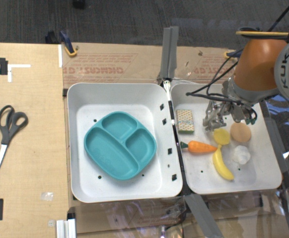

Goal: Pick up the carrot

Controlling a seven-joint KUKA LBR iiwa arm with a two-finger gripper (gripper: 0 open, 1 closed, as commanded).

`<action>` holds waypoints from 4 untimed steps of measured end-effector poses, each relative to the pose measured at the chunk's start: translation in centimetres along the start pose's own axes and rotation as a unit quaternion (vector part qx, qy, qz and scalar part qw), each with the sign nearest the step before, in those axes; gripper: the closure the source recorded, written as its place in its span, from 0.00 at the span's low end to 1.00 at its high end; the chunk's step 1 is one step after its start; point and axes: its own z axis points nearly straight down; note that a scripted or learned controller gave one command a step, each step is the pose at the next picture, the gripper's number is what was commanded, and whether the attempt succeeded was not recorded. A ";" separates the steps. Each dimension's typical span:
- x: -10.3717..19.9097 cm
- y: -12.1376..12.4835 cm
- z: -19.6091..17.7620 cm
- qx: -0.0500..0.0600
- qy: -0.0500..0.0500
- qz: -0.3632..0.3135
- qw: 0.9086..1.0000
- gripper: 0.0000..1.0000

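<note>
Seen from above at a slant. Carrot point(200, 147) lying in the right bin point(263, 182), near its left wall, long axis running nine to three, green stub toward nine. Gripper point(215, 119) hovering at about one o'clock from it, near but apart, holding nothing; whether spread or closed, cannot tell. Crowded around: lemon point(221, 136) just at the carrot's thick end, directly between tool and target; banana point(222, 165) at five; egg point(241, 132) and a pale lump point(241, 154) farther toward three; sponge point(185, 121) at eleven. Teal plate point(119, 145) in the left bin point(77, 148), well apart.
</note>
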 end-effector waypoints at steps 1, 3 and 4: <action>5.5 8.0 -9.0 -0.001 0.002 0.020 1.000 1.00; 4.4 14.8 -12.1 -0.001 0.003 0.098 0.995 1.00; 8.9 18.2 -8.9 -0.002 0.004 -0.158 0.987 1.00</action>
